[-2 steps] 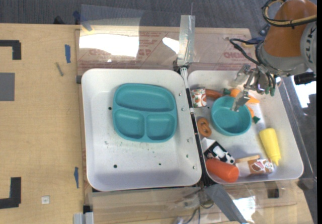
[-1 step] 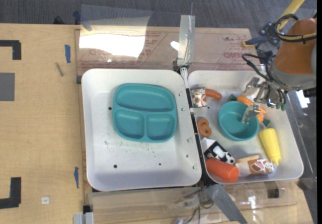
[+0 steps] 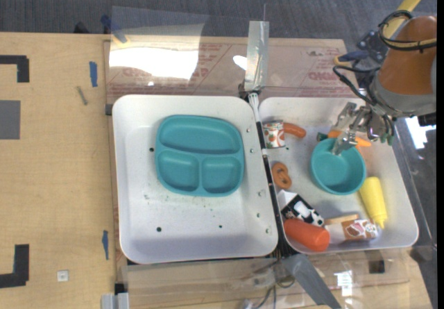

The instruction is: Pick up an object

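Near edge of the right bin (image 3: 406,228): a red cylinder (image 3: 306,233) crowds the front wall. Farther back, the teal bowl (image 3: 338,170) has room around it. Above its far rim hangs the gripper (image 3: 345,139), clenched on an orange carrot (image 3: 352,138).

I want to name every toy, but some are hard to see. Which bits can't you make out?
- The black and white toy: partly hidden under the red toy.
- The label on the small cup: too small to read.
- The orange thing by the gripper, at the teal bowl: too blurry to say whether it is held.
- The arm: cut off by the right edge.
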`<state>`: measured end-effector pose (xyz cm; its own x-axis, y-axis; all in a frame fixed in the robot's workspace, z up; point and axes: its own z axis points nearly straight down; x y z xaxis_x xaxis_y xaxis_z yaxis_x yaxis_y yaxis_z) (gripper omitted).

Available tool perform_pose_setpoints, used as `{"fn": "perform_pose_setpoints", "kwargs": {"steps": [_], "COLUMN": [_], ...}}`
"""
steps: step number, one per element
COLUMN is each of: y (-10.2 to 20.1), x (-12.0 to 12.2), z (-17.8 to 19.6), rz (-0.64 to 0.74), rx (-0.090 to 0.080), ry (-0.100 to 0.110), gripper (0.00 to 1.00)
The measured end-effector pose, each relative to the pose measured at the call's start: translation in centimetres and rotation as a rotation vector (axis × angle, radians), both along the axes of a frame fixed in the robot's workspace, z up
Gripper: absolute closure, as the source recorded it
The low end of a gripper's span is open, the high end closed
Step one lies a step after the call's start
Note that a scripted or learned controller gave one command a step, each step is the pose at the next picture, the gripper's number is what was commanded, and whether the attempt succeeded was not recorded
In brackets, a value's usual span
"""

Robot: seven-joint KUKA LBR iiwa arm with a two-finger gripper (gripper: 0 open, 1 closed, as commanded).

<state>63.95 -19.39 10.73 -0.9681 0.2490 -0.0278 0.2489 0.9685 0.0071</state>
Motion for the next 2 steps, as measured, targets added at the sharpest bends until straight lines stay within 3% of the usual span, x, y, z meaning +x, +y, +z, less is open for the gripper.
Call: {"fn": "perform_pose_setpoints", "kwargs": {"steps": [1, 2], "y": [-1.4, -0.1], "x": [-8.5, -9.5], "z": [-0.1, 0.2], "rz": [0.138, 0.202], "rx": [-0.025, -0.034], "ry": [-0.05, -0.067], "gripper": [1.0, 1.0]}}
